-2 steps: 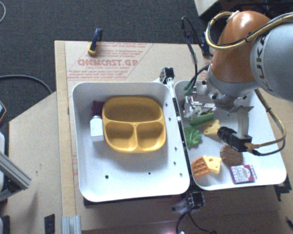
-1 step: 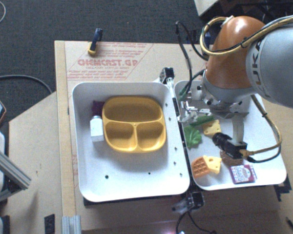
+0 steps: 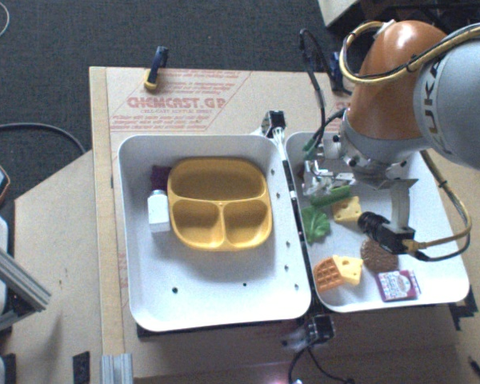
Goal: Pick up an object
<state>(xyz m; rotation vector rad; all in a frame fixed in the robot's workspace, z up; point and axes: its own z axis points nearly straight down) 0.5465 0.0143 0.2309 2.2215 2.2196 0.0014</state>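
- Two shallow white bins sit side by side on the worktop [image 3: 104, 294]: the left bin [image 3: 144, 286] and the right bin [image 3: 448, 282].
- The left bin holds three things: one yellow three-compartment tray [image 3: 219, 203] in its upper middle, one small white bottle [image 3: 158, 211] touching the tray's left edge, and one dark purple item [image 3: 160, 174] just above the bottle, partly hidden by the tray.
- The right bin holds several small pieces: two yellow cheese wedges with holes, one [image 3: 347, 210] near the bin's middle and one [image 3: 351, 270] lower down.
- One waffle piece [image 3: 328, 274] lies touching the lower cheese wedge on its left.
- One green leafy piece [image 3: 316, 224] lies by the bin's left wall, and one longer green piece [image 3: 333, 195] lies just above the upper cheese wedge.
- One brown round cookie [image 3: 379, 255] lies right of the lower cheese, and one pink-and-white packet [image 3: 398, 285] lies just below it.
- One arm, grey with an orange band [image 3: 392, 78], reaches in from the right over the right bin's upper part.
- The tool [image 3: 318, 176] is low in the upper left corner of the right bin, just above the longer green piece; whether it is spread or pressed together cannot be told, nor whether it touches that piece.
- One blue-and-yellow clamp [image 3: 155, 70] rests at the board's top edge.
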